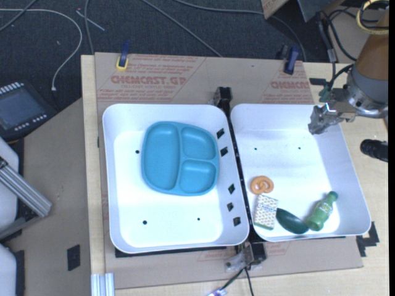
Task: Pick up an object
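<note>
The right bin [290,165] holds an orange ring [261,184], a small patterned white packet [266,211], a dark green oval piece [292,221] and a green bottle [322,211], all near its front edge. My gripper [318,121] hangs over the far right corner of that bin, well away from those objects. Nothing shows between its fingers.
The left bin [123,214] carries a blue three-compartment plate [180,158]. A black clip divider [227,159] runs between the bins. Blue clamps [123,55] hold the cardboard at the bench's back edge. Cables lie on the dark floor beyond.
</note>
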{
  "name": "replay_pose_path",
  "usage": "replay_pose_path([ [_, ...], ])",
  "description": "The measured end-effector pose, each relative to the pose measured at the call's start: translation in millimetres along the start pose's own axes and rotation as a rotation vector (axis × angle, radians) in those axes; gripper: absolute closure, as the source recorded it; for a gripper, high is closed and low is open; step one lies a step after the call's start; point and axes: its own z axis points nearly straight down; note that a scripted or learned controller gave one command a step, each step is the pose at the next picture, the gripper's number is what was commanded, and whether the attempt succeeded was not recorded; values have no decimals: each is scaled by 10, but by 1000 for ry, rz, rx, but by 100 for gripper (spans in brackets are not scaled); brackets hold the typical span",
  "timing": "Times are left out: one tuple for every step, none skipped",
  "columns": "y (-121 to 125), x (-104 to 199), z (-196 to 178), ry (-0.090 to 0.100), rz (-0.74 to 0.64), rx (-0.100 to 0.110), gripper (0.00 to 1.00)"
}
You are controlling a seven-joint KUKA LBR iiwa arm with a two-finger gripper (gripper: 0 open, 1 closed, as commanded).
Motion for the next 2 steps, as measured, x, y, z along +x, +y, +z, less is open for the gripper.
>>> replay_pose_path([
  [1, 563, 115, 4, -5, 7, 100],
  [-40, 1169, 22, 5, -6, 6, 100],
])
